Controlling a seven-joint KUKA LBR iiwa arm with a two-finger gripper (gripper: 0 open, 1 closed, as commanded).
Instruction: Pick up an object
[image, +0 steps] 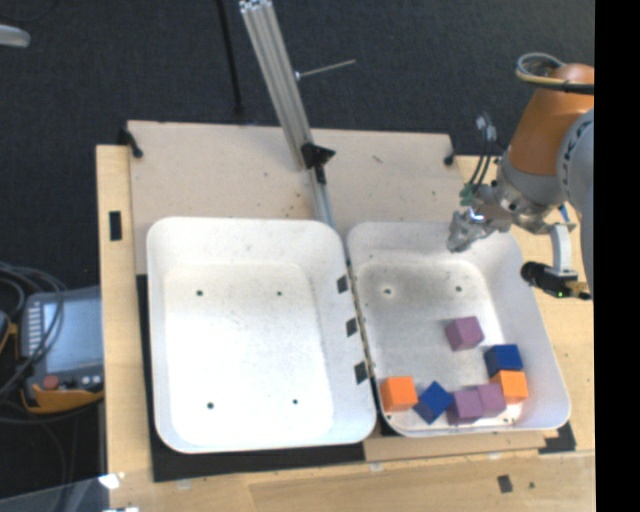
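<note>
Camera view: right bin (530, 305) w/ purple, blue, orange blocks (463, 332); jaws' state unclear.

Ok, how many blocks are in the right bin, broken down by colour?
Purple blocks: 3
Blue blocks: 2
Orange blocks: 2
Total: 7, all in the right bin.
</note>
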